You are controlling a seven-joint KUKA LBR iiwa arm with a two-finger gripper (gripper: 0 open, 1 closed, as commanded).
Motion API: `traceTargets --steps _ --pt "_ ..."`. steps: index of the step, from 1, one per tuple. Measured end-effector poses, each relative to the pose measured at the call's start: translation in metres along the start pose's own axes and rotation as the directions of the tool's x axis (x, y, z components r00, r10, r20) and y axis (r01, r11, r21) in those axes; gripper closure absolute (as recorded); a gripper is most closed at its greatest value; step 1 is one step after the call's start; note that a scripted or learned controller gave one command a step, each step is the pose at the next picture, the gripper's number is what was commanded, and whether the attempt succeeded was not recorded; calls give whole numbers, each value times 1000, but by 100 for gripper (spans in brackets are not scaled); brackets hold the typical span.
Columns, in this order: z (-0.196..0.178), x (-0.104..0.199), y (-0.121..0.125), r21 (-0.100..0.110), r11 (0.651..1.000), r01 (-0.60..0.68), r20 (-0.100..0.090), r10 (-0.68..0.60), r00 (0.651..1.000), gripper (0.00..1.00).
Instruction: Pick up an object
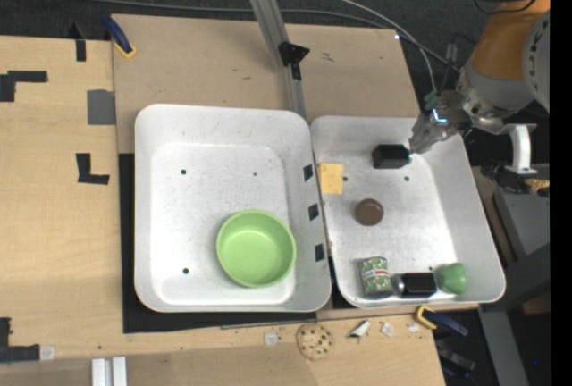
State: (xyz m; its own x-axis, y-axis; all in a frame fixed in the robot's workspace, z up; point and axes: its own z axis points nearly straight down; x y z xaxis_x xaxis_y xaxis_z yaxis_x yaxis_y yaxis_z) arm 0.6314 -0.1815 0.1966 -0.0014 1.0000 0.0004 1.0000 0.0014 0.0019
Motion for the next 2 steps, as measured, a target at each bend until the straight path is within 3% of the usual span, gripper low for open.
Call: traceTargets --steps 1,2 --pt "-19 1 0 1 1000 0 0 0 1000 100" --pt "-31 53 -13 4 1000 4 -2 -4 1000 100"
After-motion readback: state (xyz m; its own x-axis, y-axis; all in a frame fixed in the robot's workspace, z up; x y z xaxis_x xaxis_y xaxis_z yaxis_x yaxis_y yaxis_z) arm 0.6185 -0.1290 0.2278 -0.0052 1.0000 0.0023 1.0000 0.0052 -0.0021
